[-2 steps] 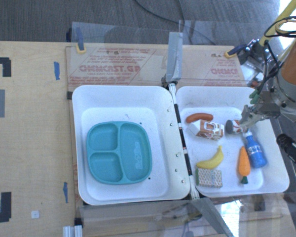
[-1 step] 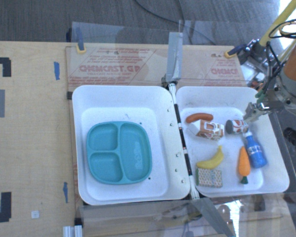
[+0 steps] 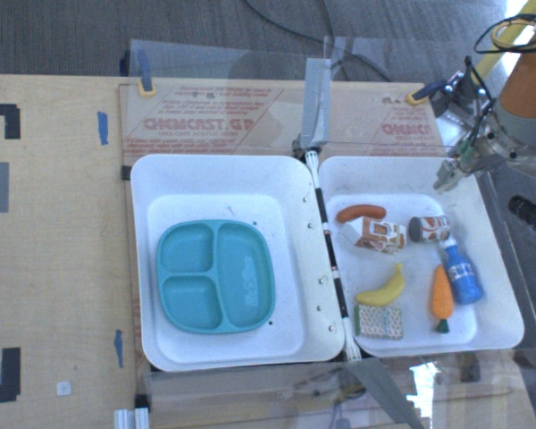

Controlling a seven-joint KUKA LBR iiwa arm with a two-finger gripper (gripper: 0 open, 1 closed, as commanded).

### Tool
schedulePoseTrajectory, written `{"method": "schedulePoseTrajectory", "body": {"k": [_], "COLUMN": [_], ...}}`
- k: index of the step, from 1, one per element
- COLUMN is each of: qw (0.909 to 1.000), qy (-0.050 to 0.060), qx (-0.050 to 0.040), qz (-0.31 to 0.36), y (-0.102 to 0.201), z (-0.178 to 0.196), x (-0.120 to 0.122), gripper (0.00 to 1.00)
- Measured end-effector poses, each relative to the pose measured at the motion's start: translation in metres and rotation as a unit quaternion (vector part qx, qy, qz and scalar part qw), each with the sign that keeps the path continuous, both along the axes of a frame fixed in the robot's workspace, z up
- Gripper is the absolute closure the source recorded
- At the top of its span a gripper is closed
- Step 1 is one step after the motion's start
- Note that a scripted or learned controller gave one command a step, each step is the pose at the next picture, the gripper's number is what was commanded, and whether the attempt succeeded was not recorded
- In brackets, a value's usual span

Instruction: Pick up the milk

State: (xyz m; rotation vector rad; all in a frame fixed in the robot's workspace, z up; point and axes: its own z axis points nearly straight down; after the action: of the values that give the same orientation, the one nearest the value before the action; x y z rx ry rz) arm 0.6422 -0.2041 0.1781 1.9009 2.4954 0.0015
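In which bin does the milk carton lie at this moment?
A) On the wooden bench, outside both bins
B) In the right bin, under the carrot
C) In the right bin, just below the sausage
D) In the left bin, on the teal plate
C: the milk carton lies on its side in the right bin, just below the sausage, while the teal plate sits in the left bin.

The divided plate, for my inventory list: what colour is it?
Teal, plain; the camera view shows the divided plate in the left bin.

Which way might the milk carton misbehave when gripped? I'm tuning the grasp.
The milk carton lies on its side, so probably won't tip. Its boxy faces suggest it won't roll. Touching the sausage, it may nudge that.
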Motion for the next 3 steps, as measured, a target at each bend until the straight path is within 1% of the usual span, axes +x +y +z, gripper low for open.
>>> {"method": "schedulePoseTrajectory", "body": {"k": [1,2,3], "qw": [0.9999,0.9994,0.9991], "qy": [-0.014,0.0,-0.001], "qx": [-0.0035,0.0008,0.0006], "qz": [-0.001,-0.033,-0.043], "y": [-0.015,0.051,0.029], "z": [-0.049,-0.065,-0.09], "x": [-0.04,0.017,-0.045], "gripper": [0.0,0.0,0.0]}}
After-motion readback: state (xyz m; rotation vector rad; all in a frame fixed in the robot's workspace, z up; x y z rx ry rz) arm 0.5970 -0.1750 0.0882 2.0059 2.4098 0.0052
